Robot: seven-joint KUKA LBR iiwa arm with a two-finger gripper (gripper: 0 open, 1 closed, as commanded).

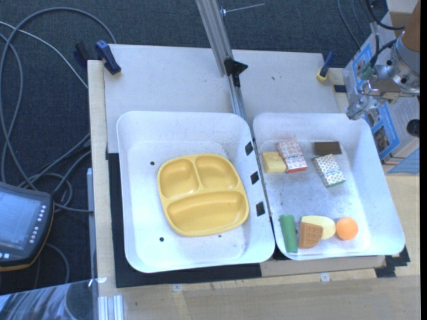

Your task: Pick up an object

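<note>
The right bin (380, 179) holds several small objects. A yellow block (271, 162), a red-and-white patterned box (292, 156), a brown block (327, 148) and a green-and-white patterned box (329, 171) lie in its far half. Along its near wall sit a green cylinder (287, 233), a tan waffle-like piece (309, 235), a yellow piece (325, 226) and an orange ball (346, 229). My gripper (357, 109) hangs over the bin's far right corner, above the rim and apart from every object. Nothing shows in its grasp.
The left bin (133, 179) holds a yellow divided plate (202, 193). A metal pole (217, 25) slants down to the gap between the bins. Blue clamps (107, 55) grip the bench's far edge. Cables and a pendant (20, 229) lie on the floor at left.
</note>
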